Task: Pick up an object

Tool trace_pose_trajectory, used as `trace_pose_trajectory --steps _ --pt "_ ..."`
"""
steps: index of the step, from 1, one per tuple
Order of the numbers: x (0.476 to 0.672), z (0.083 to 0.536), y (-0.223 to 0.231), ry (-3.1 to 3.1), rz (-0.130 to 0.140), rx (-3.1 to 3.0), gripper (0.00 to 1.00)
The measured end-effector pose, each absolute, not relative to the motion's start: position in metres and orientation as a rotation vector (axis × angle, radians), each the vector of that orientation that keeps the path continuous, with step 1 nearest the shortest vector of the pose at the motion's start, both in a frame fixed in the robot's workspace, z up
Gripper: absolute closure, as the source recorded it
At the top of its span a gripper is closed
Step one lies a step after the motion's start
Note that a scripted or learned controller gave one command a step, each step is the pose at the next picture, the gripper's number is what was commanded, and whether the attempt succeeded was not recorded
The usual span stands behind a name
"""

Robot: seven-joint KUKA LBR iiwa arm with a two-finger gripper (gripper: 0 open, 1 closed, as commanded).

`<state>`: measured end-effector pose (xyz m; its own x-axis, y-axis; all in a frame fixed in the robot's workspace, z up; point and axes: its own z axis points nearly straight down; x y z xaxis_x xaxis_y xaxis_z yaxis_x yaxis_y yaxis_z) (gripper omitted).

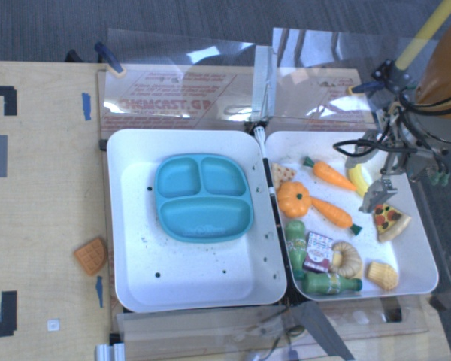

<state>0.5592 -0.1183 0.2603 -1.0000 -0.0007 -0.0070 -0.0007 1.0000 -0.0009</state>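
Two white bins sit side by side on the bench. The left bin (pixel 128 262) just has a blue divided plate (pixel 204 198) in it, sitting toward the far side, with its two small sections on the far side and the big one nearer the front rim.

The right bin (pixel 425 265) is where the toy food is. Along its left wall there's an orange pumpkin (pixel 293 199) with a cracker (pixel 283 174) behind it. Two carrots lie slanted across the middle: the far carrot (pixel 333 174) has its green top pointing to the far left corner, and the near carrot (pixel 331 212) runs the same diagonal. Near the front rim are a green bottle (pixel 331 283) lying on its side, a small snack packet (pixel 317 250), a croissant (pixel 348 258) and a yellowish bread piece (pixel 382 274).

The gripper (pixel 375 199) hangs by the right wall, just beside a pizza slice (pixel 389 220) and a yellow piece (pixel 359 177). Can't tell how its fingers are set.

A waffle (pixel 91 255) lies on the bench outside the left bin.
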Motion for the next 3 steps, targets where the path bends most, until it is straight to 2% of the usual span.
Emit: trace_pose_trajectory --steps 1,2,3 --pt "0.602 0.099 -0.116 3.118 -0.001 0.258 0.00" --pt "0.645 0.090 -0.104 3.131 -0.003 0.303 0.00" --pt "0.583 0.090 -0.105 3.112 -0.001 0.333 0.00"
